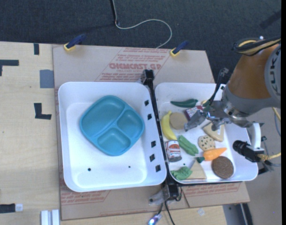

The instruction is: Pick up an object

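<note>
Cookie (206,142) — just below the gripper (202,117), long axis unclear; whether the jaws are spread, I cannot tell.

One fixed overhead camera looks down aslant on both bins (68,125).

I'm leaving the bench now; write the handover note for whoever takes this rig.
Gripper: low over the right bin, among the toy food; nothing visibly held, finger state unclear.
Right bin holds a banana, green chili, small can, cookie, carrot, round brown patty and other food pieces.
Left bin holds a blue divided plate.
Done: arm positioned over the food items.
Left: grasp one object and lift it.
</note>
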`<state>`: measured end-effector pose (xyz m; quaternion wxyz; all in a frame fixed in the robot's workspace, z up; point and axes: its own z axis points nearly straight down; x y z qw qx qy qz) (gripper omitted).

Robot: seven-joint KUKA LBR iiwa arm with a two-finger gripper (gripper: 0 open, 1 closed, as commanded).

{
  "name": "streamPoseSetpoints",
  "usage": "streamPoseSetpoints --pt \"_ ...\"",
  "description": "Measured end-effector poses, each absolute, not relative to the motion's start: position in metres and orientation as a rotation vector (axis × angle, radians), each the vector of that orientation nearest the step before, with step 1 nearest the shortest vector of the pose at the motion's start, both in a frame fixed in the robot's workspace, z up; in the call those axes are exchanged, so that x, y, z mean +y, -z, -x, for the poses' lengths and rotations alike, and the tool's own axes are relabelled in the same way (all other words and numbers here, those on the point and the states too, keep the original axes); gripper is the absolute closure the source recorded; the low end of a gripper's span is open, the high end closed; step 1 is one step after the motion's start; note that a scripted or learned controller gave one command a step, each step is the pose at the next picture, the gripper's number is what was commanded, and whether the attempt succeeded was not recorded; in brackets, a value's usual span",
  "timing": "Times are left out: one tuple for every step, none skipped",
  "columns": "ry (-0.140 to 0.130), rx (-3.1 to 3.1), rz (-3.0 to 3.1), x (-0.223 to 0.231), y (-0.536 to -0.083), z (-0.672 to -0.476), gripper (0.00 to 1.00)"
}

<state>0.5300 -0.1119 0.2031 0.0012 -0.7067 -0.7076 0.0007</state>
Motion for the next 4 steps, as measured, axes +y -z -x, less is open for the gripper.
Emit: streamPoseSetpoints --pt "0.002 -2.227 2.214 -0.061 -0.255 -0.499 0.0" --pt "0.004 -2.23 2.213 -0.006 -0.304 -0.483 0.0" --pt "-0.003 -2.223 2.216 -0.009 -0.311 -0.484 1.0" --pt "-0.01 -2.222 2.211 0.043 -0.246 -0.482 1.0"
